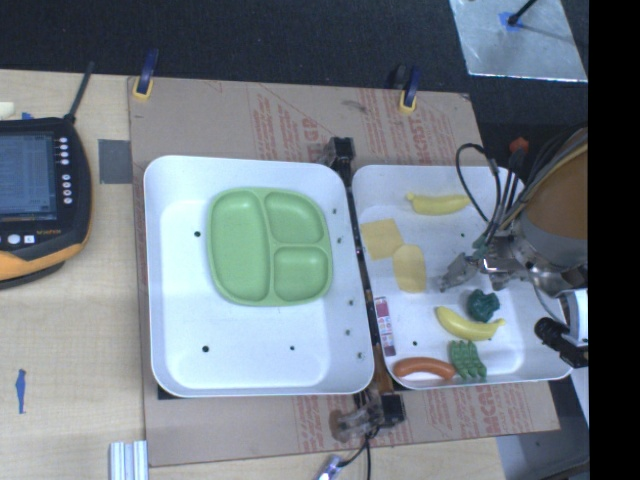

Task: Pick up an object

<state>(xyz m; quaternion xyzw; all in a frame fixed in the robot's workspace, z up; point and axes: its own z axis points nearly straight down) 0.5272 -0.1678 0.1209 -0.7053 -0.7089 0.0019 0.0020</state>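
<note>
My gripper point(466, 275) hangs over the middle of the right bin point(520, 368), with the arm reaching in from the right. Just below it lies a dark green broccoli piece point(484, 305), touching a yellow banana point(466, 324). To the gripper's left are two pale yellow cheese blocks point(409, 268) point(381, 238). A second yellow banana point(437, 204) lies at the bin's far side. A green vegetable piece point(466, 360) and a red sausage point(424, 369) rest along the near wall. I see nothing in the gripper.
The left bin point(180, 358) holds a green divided plate point(269, 245). A small red and white packet point(385, 328) lies at the right bin's left wall. A handheld control pendant point(38, 198) sits at the bench's left. Cables point(490, 198) loop above the gripper.
</note>
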